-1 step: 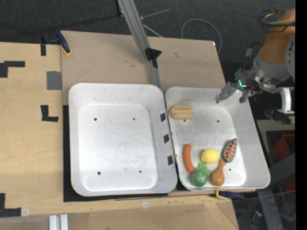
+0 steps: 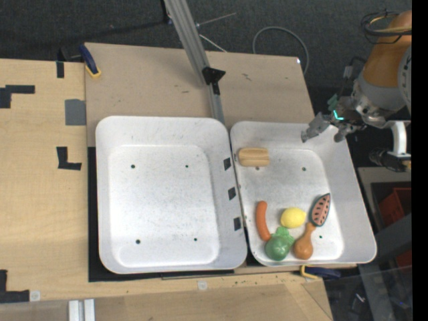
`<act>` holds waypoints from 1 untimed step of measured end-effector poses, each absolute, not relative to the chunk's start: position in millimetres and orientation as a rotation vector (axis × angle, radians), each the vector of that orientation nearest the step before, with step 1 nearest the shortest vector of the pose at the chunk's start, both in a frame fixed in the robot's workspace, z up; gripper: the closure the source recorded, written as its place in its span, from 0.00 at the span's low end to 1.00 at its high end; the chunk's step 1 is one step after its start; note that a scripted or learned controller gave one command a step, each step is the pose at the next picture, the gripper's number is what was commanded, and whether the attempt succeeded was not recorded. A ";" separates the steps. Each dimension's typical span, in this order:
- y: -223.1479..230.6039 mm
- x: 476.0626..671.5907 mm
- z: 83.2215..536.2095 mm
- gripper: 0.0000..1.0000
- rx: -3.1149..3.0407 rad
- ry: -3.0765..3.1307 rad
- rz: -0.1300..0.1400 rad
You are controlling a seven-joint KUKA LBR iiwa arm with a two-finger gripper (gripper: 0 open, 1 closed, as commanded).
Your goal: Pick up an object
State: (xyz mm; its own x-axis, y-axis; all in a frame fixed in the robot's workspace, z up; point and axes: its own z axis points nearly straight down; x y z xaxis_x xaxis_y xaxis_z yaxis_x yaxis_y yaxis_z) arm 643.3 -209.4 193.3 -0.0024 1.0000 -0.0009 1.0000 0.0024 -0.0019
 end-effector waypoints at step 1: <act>-202.5 633.5 139.5 0.00 -2.215 -2.221 0.007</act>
State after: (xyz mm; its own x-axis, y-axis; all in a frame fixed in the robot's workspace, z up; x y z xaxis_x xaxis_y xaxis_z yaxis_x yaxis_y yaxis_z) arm 633.5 -202.5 139.5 -0.0024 1.0000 0.0004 1.0000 0.0024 -0.0064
